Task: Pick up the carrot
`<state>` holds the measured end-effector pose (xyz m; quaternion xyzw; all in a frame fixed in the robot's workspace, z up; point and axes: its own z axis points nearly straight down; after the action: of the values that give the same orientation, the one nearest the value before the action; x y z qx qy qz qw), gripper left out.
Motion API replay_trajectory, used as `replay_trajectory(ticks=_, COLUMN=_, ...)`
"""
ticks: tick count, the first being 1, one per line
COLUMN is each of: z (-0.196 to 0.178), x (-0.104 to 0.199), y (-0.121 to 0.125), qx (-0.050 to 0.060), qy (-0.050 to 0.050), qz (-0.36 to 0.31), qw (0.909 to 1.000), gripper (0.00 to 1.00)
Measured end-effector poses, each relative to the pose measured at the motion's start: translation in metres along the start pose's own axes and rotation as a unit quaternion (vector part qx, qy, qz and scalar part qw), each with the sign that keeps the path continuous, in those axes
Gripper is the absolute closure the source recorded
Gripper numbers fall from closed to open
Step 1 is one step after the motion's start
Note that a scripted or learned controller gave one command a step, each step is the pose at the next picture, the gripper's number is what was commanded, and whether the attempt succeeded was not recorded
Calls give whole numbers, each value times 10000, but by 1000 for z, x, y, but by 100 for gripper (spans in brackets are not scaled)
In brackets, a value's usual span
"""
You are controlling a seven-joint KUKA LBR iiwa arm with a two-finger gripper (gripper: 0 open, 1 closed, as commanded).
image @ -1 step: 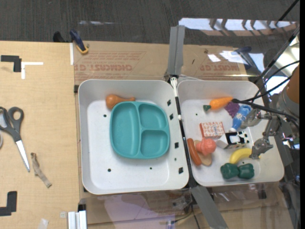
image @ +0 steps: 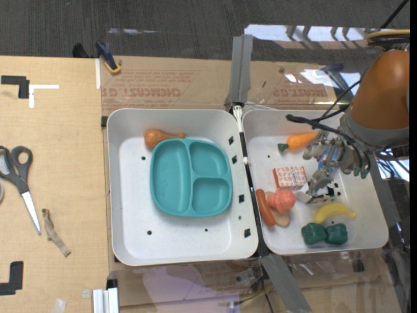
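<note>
- Small orange plastic carrot with green top (image: 298, 141) lies in right white bin (image: 365, 240), near its far wall, long axis roughly left-right.
- End effector (image: 319, 186) hovers nearer the camera, slightly right of it; finger state: cannot tell.

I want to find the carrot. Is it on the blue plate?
No, the carrot lies in the right bin near its far wall, while the blue plate sits in the left bin.

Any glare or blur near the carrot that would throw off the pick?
Camera view: the carrot is sharp and evenly lit in the right bin, no glare on it; the gripper looks slightly soft; bright reflections lie beyond the bin's far edge, at top right.
</note>
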<state>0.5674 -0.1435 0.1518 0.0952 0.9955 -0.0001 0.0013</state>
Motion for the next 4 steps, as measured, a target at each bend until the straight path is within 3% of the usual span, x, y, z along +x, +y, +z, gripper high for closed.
replay_trajectory(ticks=1, z=54, x=-67, y=-28, qx=-3, qy=-49, qz=1416, qw=9899, gripper=0)
replay_trajectory(ticks=2, z=55, x=-71, y=12, qx=30, qy=13, qz=908, qw=9959, gripper=0)
replay_trajectory(ticks=3, z=56, x=-74, y=30, qx=91, qy=101, qz=1401, qw=9900, gripper=0)
replay_trajectory(ticks=4, z=58, x=-75, y=30, qx=41, qy=133, qz=2850, qw=9584, gripper=0)
